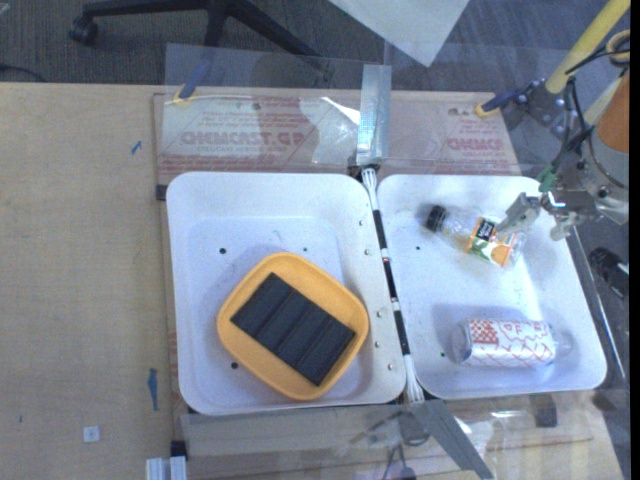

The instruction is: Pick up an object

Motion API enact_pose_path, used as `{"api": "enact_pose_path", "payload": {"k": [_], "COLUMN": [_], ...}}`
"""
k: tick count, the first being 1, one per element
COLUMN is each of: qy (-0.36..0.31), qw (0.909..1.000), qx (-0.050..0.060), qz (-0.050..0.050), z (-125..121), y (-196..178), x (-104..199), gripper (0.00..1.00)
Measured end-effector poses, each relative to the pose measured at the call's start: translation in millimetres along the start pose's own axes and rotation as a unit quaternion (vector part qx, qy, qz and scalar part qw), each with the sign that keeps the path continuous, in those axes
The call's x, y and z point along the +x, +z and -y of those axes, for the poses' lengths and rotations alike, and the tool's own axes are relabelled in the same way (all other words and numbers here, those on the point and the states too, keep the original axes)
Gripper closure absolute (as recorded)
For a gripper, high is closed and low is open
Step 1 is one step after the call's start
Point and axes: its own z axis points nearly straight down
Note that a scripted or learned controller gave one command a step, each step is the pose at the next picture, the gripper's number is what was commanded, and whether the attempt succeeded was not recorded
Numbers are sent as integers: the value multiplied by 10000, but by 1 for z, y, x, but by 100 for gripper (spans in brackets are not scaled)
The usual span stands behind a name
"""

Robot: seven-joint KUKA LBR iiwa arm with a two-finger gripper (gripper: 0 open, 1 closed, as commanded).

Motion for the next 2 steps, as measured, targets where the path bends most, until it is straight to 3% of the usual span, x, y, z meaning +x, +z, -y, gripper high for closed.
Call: {"api": "enact_pose_path", "payload": {"k": [1, 2], "qy": [58, -117], "qw": [10000, 9999], "qx": [-38, -39], "qz": [14, 7], "z": [-69, -10], "y": [145, 145], "x": [23, 9], "gripper": [0, 0]}}
